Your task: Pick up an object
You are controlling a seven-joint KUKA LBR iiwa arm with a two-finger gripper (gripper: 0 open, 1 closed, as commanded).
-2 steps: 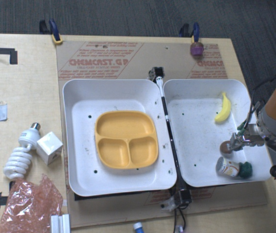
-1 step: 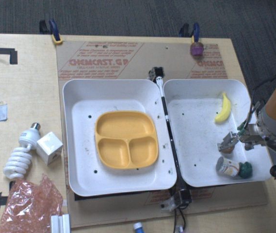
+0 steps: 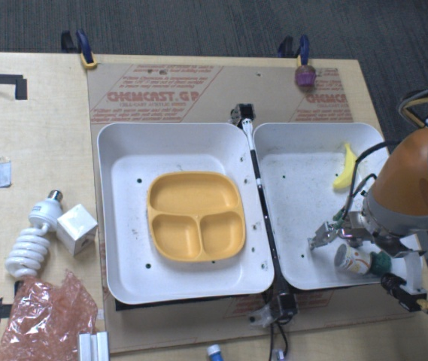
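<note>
The two-finger metal gripper (image 3: 323, 237) hangs low over the floor of the right-hand shallow white bin (image 3: 304, 145), at the end of the grey arm with its orange band (image 3: 413, 173) reaching in from the right. Whether it is clenched or released I cannot tell, since the tip is small and seen at a slant; nothing visibly sits in it.

Just beside it, toward the bin's lower right corner, lies a small white cylindrical container with a green end (image 3: 358, 262), partly under the wrist. Further up, near the right wall, lies a yellow plastic banana (image 3: 344, 168), well apart from the tip. Either could serve as the object to pick.

To do this step well, the tip should probably be centred over the container's narrow width rather than its length, and descend squarely, as a round body may roll away from a glancing touch.

The left-hand white bin (image 3: 116, 201) holds a yellow three-compartment plastic tray (image 3: 196, 215).
</note>
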